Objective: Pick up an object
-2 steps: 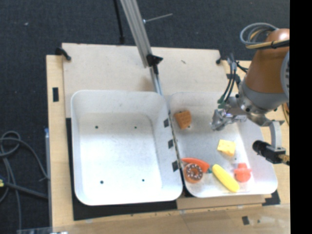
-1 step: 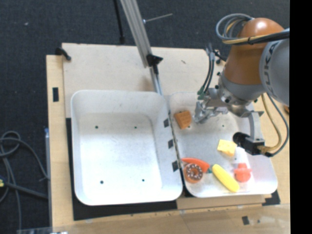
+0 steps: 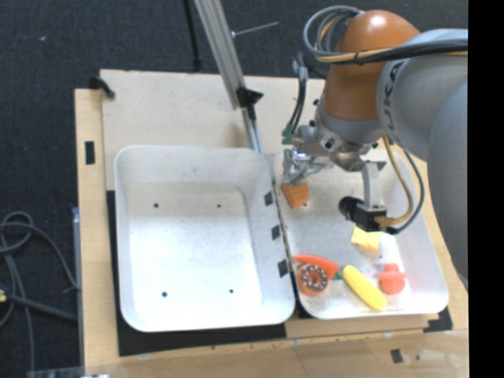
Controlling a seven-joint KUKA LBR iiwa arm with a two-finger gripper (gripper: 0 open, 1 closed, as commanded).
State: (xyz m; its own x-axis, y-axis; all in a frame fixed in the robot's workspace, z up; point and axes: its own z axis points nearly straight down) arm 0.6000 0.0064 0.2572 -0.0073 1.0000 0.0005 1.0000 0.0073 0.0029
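My gripper [image 3: 297,173] hangs over the far left part of the right bin [image 3: 417,290], close to the wall it shares with the left bin [image 3: 134,211]. A small orange-brown block [image 3: 296,195] hangs tilted right under it, its top edge caught between the fingertips. The gripper is shut on this block. The grey arm with its orange band [image 3: 370,53] reaches in from the upper right and hides the far side of the right bin.
Near the right bin's front lie a yellow banana [image 3: 364,287], a red-orange toy [image 3: 391,279], a yellow wedge [image 3: 365,239] and an orange piece with a brown ring [image 3: 314,275]. An aluminium post [image 3: 224,46] slants up behind the bins.
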